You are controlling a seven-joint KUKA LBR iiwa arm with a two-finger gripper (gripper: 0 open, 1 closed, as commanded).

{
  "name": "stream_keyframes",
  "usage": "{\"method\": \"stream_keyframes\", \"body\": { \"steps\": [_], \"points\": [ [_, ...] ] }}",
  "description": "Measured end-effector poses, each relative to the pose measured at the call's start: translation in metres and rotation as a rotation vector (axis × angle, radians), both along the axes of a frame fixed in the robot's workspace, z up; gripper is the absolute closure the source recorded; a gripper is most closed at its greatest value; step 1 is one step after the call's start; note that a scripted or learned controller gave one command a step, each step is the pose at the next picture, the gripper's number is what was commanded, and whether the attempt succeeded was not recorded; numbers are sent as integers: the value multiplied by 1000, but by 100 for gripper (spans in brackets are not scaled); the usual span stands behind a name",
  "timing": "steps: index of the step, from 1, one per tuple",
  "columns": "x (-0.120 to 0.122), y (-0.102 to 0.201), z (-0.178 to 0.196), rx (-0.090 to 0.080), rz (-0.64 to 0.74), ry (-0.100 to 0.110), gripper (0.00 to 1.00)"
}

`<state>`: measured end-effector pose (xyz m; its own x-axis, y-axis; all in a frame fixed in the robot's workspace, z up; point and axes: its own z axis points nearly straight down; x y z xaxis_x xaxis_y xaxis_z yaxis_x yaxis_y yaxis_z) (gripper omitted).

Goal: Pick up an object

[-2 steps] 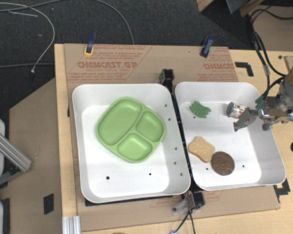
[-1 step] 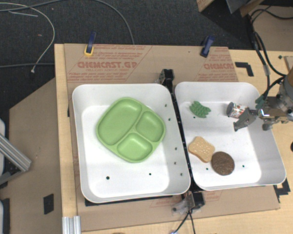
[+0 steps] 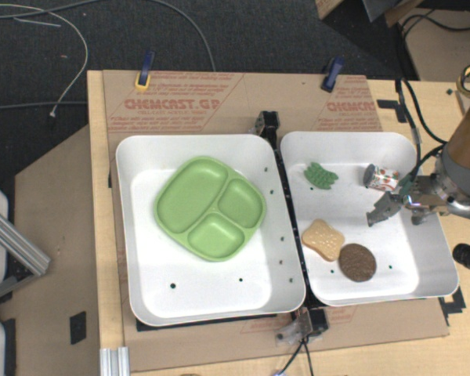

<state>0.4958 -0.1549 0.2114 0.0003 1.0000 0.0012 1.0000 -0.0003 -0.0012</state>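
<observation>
green divided plate (image 3: pixel 210 207) fills the left bin (image 3: pixel 133 159). in the right bin (image 3: pixel 431 276), a leafy piece (image 3: pixel 320 175) near the far edge, toast (image 3: pixel 323 240) and cookie (image 3: pixel 357 262) near the front. gripper (image 3: pixel 381 212), jaws spread and holding nothing, should drop squarely over one.

I read red print on the brown cardboard sheet (image 3: pixel 219 100) under the bins: "CHEMCAST GP" at its upper left, and a partly cut "CHEMCAS" at its upper right. I can read nothing else.
</observation>
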Motion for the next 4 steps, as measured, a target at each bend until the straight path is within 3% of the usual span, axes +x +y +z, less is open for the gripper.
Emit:
{"method": "stream_keyframes", "body": {
  "steps": [2,3,4],
  "points": [
    [4,-4,-117,3,0,6,0],
    [6,-5,-103,1,0,-1,100],
    [11,1,-57,-3,2,-7,100]
  ]
}}
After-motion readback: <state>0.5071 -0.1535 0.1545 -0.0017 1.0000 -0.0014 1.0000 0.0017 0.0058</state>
